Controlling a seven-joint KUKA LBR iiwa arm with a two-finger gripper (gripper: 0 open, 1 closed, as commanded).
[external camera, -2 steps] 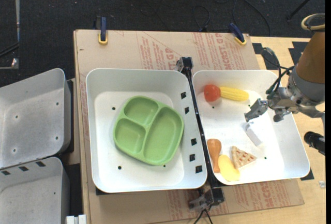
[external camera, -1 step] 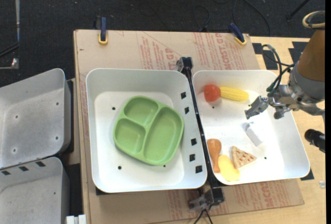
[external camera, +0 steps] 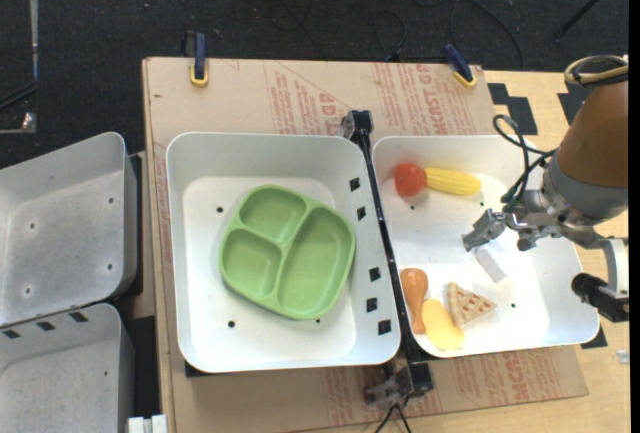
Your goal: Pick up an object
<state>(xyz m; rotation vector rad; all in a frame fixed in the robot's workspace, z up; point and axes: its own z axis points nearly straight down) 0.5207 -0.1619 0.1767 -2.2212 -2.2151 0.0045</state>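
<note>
The right bin (external camera: 560, 316) holds several toy foods. A red tomato (external camera: 408, 179) and a yellow corn cob (external camera: 452, 182) lie at its far side. An orange carrot (external camera: 414, 286), a yellow piece (external camera: 437, 320) and a tan waffle wedge (external camera: 468, 304) lie at its near left corner. My gripper (external camera: 487, 249) hangs over the bin's middle, to the right of the tomato and above the waffle wedge. Its fingers (external camera: 481, 230) are spread apart with nothing between them.
A green divided plate (external camera: 288, 249) lies in the left bin (external camera: 190, 221). A black divider (external camera: 376, 221) runs between the two bins. Spare white trays (external camera: 60, 221) sit off the bench at the left. The arm's orange band (external camera: 600, 136) is at the right edge.
</note>
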